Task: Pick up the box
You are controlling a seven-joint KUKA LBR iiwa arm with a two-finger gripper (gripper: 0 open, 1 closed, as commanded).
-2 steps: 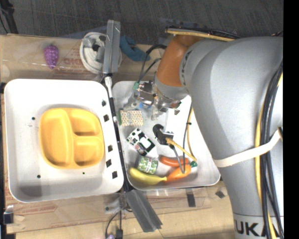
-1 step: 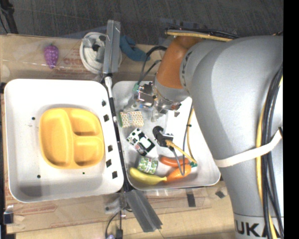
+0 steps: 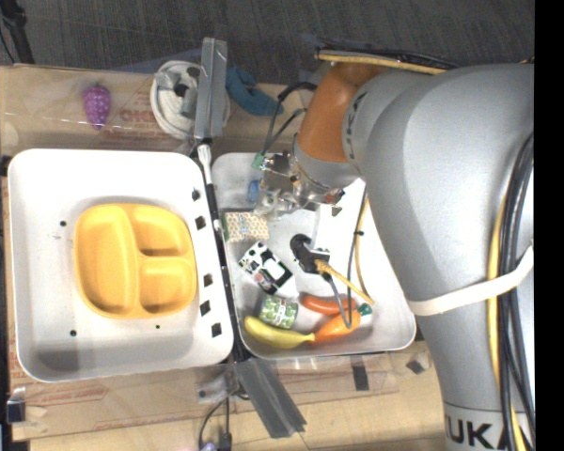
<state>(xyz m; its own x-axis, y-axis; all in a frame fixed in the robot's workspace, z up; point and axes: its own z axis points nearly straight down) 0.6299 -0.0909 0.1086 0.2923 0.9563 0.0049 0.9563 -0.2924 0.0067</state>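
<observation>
The box (image 3: 245, 225), a small flat carton with a speckled print, lies in the right bin (image 3: 387, 319) against its left wall, toward the far edge of the surface. We judge it light, stiff and thin, likely to crush a little under a hard squeeze, so we would take it across its narrow sides. The tool (image 3: 280, 195) hangs just beside it, toward the bin's far end; we cannot tell how it stands. A banana (image 3: 274, 334) and a carrot (image 3: 331, 326) lie at the near wall.
</observation>
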